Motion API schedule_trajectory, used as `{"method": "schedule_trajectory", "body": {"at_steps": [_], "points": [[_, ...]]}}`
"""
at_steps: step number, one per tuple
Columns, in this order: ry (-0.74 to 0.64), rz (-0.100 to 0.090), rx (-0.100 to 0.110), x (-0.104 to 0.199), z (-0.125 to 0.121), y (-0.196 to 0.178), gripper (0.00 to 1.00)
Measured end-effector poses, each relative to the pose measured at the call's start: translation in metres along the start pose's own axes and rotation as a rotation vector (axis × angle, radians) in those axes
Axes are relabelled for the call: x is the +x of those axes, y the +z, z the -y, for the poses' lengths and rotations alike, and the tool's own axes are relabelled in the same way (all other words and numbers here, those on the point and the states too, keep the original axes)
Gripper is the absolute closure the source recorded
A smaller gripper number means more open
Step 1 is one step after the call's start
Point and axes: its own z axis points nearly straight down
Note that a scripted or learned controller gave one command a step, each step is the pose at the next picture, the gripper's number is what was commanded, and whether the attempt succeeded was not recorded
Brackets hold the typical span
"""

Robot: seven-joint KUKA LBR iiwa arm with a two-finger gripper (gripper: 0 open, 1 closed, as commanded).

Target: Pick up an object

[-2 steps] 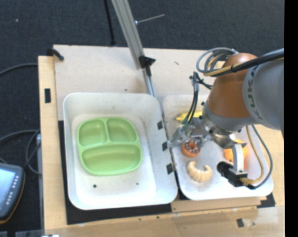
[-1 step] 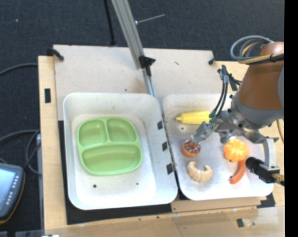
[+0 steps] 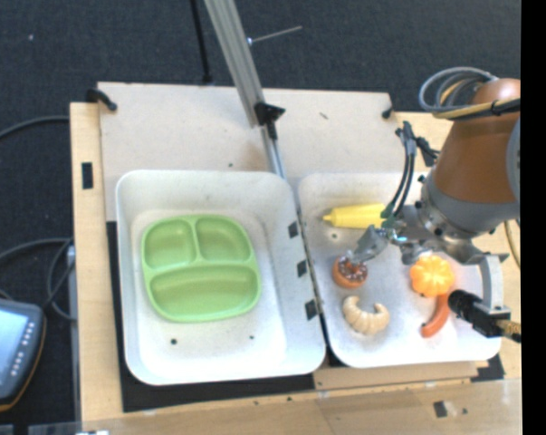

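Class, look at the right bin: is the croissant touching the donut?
Apart. The camera view shows a strip of white bin floor between the croissant and the donut above it.

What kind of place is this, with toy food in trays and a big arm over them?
Probably a robotics lab test bench. A grey and orange arm reaches over two white bins on a plain board; one holds a green plate, the other toy food such as a corn cob. Cables trail across dark carpet.
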Motion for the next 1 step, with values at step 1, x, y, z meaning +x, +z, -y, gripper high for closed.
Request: {"method": "schedule_trajectory", "body": {"at_steps": [1], "points": [[0.000, 0.000, 0.000, 0.0000, 0.0000, 0.0000, 0.00]]}}
